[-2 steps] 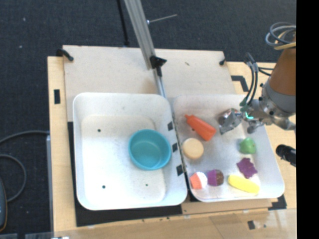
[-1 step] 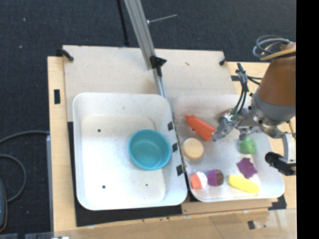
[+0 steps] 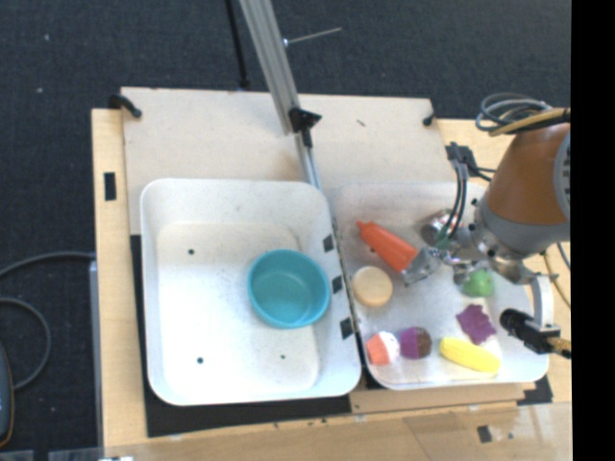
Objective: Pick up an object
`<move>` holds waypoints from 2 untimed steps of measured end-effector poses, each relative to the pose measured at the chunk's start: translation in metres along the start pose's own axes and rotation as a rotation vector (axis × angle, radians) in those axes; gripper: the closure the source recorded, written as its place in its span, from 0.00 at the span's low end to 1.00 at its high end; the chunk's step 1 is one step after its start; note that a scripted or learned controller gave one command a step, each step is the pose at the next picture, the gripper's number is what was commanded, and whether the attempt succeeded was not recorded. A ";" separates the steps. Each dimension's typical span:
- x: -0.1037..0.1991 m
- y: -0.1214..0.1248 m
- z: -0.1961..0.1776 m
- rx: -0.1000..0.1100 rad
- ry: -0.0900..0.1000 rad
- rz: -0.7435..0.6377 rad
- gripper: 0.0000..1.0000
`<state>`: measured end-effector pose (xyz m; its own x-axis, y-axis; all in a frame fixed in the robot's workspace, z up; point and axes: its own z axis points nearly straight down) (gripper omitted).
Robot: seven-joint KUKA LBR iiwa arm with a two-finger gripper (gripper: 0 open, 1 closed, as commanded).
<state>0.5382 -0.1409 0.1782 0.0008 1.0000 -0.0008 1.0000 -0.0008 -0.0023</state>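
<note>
Two white bins (image 3: pixel 192 209) sit on a tan bench (image 3: pixel 211 133) over dark carpet (image 3: pixel 96 27). The arm (image 3: pixel 524 185) reaches into the right bin, gripper (image 3: pixel 423 262) low beside the orange carrot (image 3: pixel 387 243). Whether its grip is apart or together cannot be told.

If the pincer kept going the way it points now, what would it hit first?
The pincer points toward the view's left and sits by the lower end of the orange carrot, so it would likely meet that first; the tan round piece lies just below that line. Height is unclear.
</note>
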 end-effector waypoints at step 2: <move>-0.003 0.005 0.029 -0.007 0.000 0.005 1.00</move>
<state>0.5428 -0.1437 0.1489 0.0056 1.0000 -0.0010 1.0000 -0.0056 0.0048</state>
